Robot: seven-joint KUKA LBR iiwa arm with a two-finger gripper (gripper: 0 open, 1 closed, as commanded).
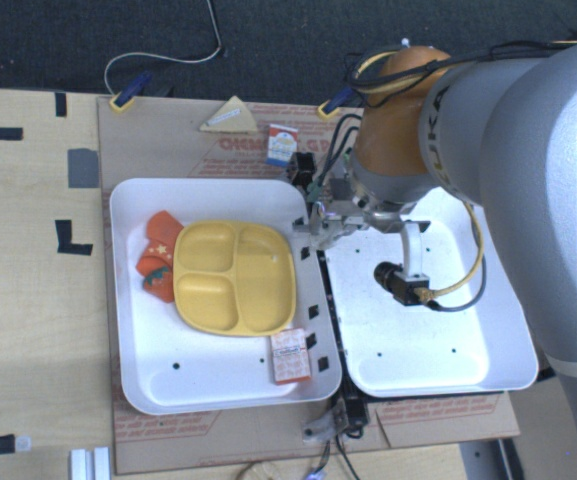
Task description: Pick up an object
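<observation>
The claw (pixel 320 218) hangs at the inner rim of the right bin (pixel 488 368), by the seam between the two bins; whether it is spread or closed, or has hold of anything, cannot be told, as the wrist covers it. Left of the claw, in the left bin (pixel 133 368), lies a smooth yellow plastic divided plate (pixel 236 276) with three rounded compartments. Further left, tucked against the plate's far edge, sits an orange-red toy (pixel 158 253), lumpy in shape. Below and slightly left of the claw, a small flat printed packet (pixel 290 356), rectangular, rests near the left bin's corner. Above the claw, on the brown cardboard-covered desk (pixel 168 143), stands a small red, white and blue carton (pixel 282 145), and left of it a pale triangular wedge (pixel 232 116).
</observation>
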